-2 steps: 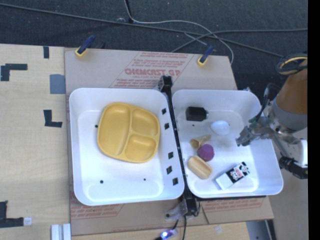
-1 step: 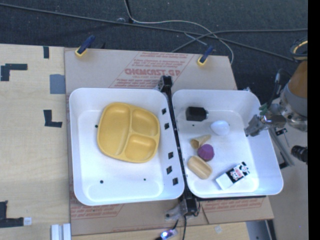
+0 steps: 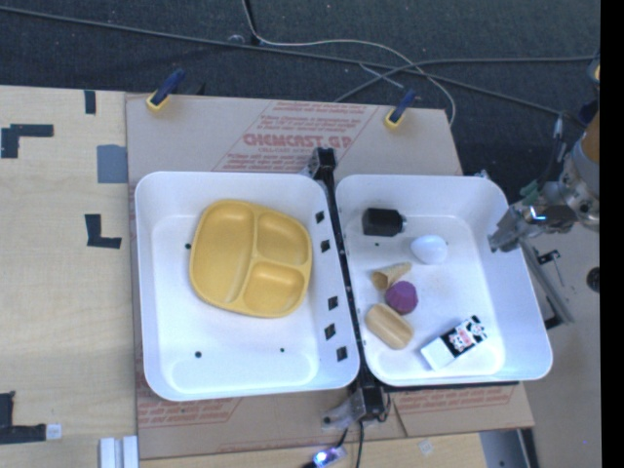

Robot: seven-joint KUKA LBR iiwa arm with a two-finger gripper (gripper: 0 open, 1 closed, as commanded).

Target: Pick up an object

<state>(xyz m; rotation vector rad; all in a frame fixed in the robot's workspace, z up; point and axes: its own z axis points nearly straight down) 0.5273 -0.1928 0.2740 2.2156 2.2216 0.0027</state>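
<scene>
The claw [image 3: 507,232] hangs at the right rim of the right bin [image 3: 507,291], just outside or over its edge; it is small and blurred here, so I cannot tell how it is set, and nothing shows in its grip.

Inside that bin lie the objects to pick from: a black block [image 3: 382,222] near the top, a white ball [image 3: 428,250] beside it, a tan wedge [image 3: 391,276], a purple ball [image 3: 402,297] touching the wedge's lower side, a tan bread-like roll [image 3: 388,327] just below, and a small black-and-white box [image 3: 454,341] near the lower right corner, its printing too small to read.

The left bin [image 3: 161,291] holds a yellow divided plate [image 3: 251,257].

Both bins rest on a cardboard sheet [image 3: 292,135] printed in red, perhaps "CHEMCAST GP", clamped by two yellow-and-blue clips [image 3: 166,90]. The sheet lies on a pale wooden bench [image 3: 58,291]. Beyond it is dark carpet [image 3: 117,27] crossed by cables [image 3: 409,66].
</scene>
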